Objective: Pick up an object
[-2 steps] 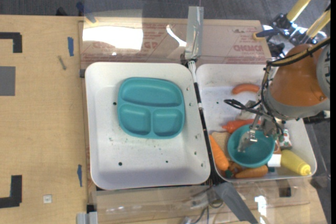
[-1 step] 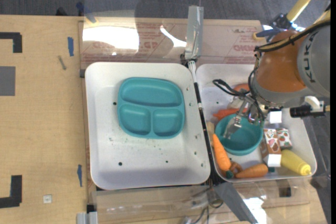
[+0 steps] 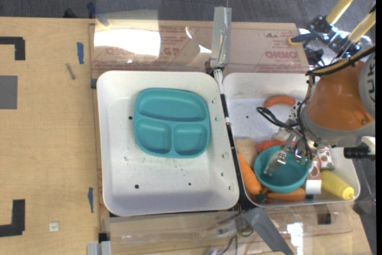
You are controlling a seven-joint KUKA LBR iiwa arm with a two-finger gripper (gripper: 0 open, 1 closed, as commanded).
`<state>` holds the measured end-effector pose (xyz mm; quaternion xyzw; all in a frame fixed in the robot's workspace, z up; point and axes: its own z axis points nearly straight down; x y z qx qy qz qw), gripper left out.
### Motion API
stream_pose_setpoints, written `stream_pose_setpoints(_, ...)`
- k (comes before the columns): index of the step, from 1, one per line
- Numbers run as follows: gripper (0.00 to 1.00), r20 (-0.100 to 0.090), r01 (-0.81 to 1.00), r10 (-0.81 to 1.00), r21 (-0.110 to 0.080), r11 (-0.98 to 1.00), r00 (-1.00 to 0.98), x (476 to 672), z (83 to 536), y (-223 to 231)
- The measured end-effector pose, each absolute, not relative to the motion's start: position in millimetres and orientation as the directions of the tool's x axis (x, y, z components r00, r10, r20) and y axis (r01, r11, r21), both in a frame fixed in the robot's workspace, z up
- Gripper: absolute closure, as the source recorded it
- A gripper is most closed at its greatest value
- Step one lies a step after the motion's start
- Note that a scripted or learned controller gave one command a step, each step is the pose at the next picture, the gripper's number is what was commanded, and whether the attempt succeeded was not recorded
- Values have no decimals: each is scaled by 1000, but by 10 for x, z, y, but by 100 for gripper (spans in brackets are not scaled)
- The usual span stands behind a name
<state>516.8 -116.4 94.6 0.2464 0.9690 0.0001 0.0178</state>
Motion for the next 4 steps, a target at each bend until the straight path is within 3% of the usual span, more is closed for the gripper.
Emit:
stream_pose_setpoints(1, 0, -13, 483, 483, 5, 875, -875, 5760, 899, -1086)
stream_pose_setpoints(2, 0, -11, 557, 557, 5, 831, -831, 5224, 900, -1252)
stream_pose_setpoints(3, 0, -36, 653, 653, 13, 757, -756, 4891, 941, -1062)
stream_pose_setpoints(4, 0, -10, 690, 690, 9, 723, -723, 5930, 904, -927)
